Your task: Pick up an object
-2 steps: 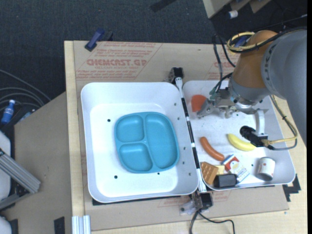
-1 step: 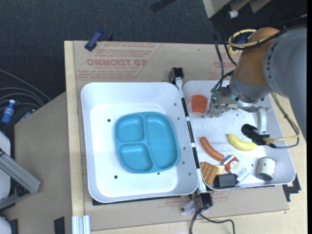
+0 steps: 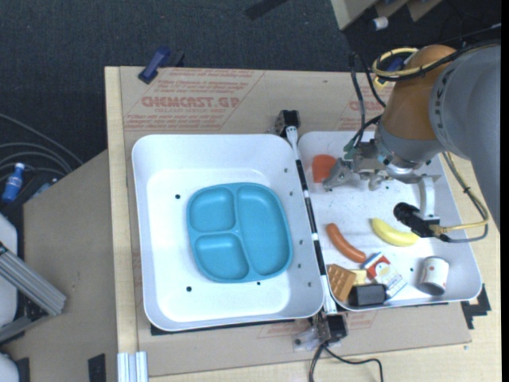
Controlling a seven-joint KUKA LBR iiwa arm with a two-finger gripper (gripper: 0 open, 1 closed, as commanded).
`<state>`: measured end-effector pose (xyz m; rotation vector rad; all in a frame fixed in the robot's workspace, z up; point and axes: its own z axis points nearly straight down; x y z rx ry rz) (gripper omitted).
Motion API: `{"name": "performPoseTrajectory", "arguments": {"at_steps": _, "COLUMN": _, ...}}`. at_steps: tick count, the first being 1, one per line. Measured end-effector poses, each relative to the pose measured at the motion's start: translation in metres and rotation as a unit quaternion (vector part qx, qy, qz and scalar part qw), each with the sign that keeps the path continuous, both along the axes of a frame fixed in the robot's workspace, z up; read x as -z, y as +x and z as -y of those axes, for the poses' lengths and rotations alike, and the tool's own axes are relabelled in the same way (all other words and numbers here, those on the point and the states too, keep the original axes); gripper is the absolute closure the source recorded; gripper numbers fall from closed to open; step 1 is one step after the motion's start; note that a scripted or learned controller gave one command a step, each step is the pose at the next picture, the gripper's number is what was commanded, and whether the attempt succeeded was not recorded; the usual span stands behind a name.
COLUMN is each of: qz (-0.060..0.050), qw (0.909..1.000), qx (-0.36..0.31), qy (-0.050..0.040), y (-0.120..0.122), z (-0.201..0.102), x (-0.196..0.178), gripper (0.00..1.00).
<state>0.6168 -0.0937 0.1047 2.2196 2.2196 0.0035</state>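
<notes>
End effector (image 3: 350, 172) low in the right bin (image 3: 461, 249), near its far-left corner, just beside a red-orange object (image 3: 323, 166). Cannot tell its opening or any hold. Banana (image 3: 394, 232), hot dog (image 3: 346, 243) and small cup (image 3: 433, 274) lie toward the bin's near edge.

Around my bench (image 3: 127, 213) I see a dark carpet floor (image 3: 119, 14). At the left edge of the frame lie black cables (image 3: 32, 146), and a metal rail (image 3: 32, 281) sits lower left.
</notes>
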Motion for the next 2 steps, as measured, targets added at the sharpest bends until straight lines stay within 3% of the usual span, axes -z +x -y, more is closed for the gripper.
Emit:
{"name": "performPoseTrajectory", "arguments": {"at_steps": 1, "qz": -0.003, "qw": 1.0, "qx": 0.0, "qy": 0.0005, "y": -0.005, "z": -0.002, "x": 0.02, "gripper": 0.0}}
{"name": "performPoseTrajectory", "arguments": {"at_steps": 2, "qz": -0.001, "qw": 1.0, "qx": -0.001, "qy": -0.0001, "y": 0.05, "z": -0.001, "x": 0.02, "gripper": 0.0}}
